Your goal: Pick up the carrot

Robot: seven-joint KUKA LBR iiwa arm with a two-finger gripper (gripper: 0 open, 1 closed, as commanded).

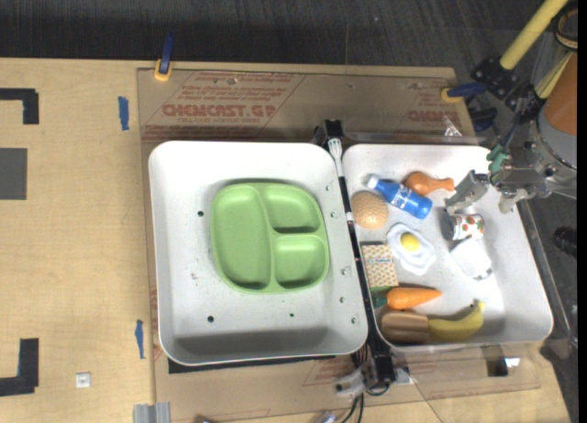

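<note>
The carrot (413, 298) is orange and lies flat near the front of the right bin (532, 265), between a waffle-patterned piece (379, 267) and a brown sausage (404, 325). My gripper (486, 195) hovers over the bin's back right part, well behind and to the right of the carrot. Its fingers (465, 190) stand apart, open, with nothing between them. Just below the gripper lies a white piece with red and green spots (468, 227).
The right bin also holds a blue bottle (402, 196), an orange drumstick (429, 183), a tan bun (371, 210), a fried egg (410, 245) and a banana (457, 320). A green divided plate (269, 233) sits in the left bin (174, 228).
</note>
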